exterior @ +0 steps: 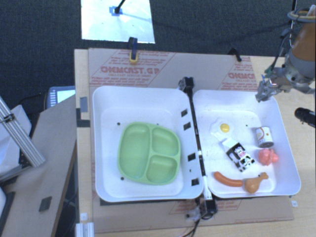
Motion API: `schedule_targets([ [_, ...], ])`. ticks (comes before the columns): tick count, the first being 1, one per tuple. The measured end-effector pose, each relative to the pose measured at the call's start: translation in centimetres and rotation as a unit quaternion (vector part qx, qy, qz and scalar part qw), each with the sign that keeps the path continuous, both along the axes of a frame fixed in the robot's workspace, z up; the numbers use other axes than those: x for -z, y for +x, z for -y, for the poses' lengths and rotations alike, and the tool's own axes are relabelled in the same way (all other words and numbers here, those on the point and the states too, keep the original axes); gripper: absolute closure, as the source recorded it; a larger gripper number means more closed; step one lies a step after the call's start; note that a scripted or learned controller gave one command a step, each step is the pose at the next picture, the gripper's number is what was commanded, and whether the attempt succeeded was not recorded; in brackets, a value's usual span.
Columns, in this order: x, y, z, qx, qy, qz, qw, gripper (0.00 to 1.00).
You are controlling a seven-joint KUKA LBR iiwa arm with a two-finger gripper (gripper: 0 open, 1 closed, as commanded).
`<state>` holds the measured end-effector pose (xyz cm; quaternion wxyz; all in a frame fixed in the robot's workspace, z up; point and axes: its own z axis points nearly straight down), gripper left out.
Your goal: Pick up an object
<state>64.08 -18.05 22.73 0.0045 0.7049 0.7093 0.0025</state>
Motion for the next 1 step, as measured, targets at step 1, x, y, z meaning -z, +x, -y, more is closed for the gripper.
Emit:
schedule_targets([
  [1,-0.42,0.1,0.0,0.0,0.0007,-0.003,1.0,1.0],
])
